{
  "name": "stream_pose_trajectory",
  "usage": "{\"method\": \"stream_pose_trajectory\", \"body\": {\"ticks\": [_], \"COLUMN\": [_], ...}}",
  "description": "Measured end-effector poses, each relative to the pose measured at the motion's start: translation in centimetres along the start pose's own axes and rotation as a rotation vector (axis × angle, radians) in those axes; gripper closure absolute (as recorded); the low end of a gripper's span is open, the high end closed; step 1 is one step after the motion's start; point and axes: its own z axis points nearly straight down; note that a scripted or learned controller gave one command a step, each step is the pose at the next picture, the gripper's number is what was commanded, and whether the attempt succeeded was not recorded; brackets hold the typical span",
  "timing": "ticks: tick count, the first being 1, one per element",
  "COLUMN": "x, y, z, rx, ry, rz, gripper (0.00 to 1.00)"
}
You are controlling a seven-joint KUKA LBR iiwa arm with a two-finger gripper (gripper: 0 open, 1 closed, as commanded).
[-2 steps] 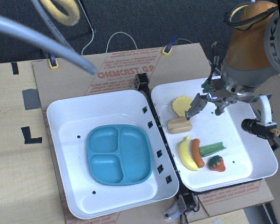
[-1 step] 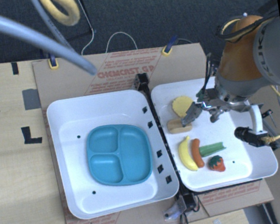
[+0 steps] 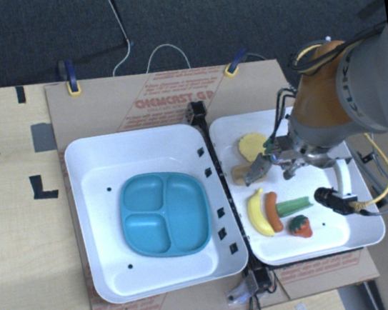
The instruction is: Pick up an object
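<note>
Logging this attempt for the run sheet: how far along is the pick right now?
Done: the arm has reached over the right bin, with the gripper low beside the yellow piece and the tan piece. In hand: nothing visibly lifted. The banana, sausage, green vegetable and strawberry lie on the bin floor. The blue divided plate sits in the left bin. Left: grasp and lift.

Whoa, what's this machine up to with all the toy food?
A grey and orange robot arm reaches in from the right over the right-hand white bin. Its gripper hangs low near a yellow piece and a tan piece at the bin's back. A banana, a sausage, a green vegetable and a strawberry lie loose nearer the front. The left bin holds a blue divided plate.
</note>
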Motion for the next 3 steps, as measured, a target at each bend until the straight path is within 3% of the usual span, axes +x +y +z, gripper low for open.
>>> {"method": "stream_pose_trajectory", "body": {"ticks": [1, 2, 3], "x": [0.1, 0.1, 0.0], "y": [-0.1, 0.0, 0.0], "z": [5.4, 4.2, 0.0], "rx": [-0.001, -0.003, -0.007], "ry": [0.000, 0.000, 0.000], "rz": [0.000, -0.001, 0.000], "gripper": [0.00, 1.00, 1.00]}}
